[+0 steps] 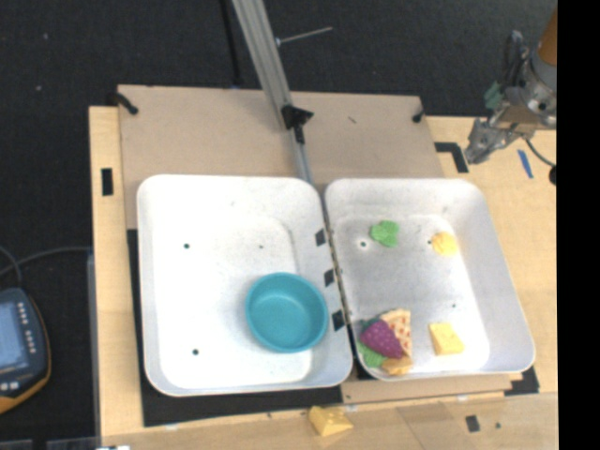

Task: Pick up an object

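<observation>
The right bin holds several small toys: a green piece, a small yellow piece, a yellow block, a purple grape bunch and a pizza-like slice beside it. A teal bowl sits in the left bin. My gripper hangs at the upper right, outside the bins and above the bench beyond the right bin's far corner. Nothing shows between its fingers.
A yellow wedge lies on the bench in front of the bins. A slanted metal pole rises from behind the bins' shared edge. A handheld pendant rests at far left.
</observation>
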`<state>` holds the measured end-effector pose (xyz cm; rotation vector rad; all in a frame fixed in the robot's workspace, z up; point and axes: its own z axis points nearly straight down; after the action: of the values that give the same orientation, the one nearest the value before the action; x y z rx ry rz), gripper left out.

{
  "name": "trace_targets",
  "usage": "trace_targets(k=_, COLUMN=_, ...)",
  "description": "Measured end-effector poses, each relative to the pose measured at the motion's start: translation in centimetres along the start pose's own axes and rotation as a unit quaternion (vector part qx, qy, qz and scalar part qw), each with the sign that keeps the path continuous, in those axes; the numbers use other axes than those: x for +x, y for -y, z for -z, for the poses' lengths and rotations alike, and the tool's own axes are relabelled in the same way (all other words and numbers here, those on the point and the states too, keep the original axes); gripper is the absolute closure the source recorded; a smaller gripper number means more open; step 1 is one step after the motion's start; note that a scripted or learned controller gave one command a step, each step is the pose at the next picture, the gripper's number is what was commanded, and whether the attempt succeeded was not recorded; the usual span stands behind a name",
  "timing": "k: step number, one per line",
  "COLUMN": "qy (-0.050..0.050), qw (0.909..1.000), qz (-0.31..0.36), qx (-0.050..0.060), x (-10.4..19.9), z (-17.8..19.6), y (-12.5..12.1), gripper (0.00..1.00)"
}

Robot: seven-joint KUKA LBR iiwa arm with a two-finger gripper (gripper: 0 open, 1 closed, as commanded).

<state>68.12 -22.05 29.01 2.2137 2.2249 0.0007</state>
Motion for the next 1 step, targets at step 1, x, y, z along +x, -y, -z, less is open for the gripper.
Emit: trace_targets(k=1, qy=-0.001, qw=1.0000, qz=0.000, qx=0.001, x=4.56, z=0.40, y=2.11, gripper=1.00)
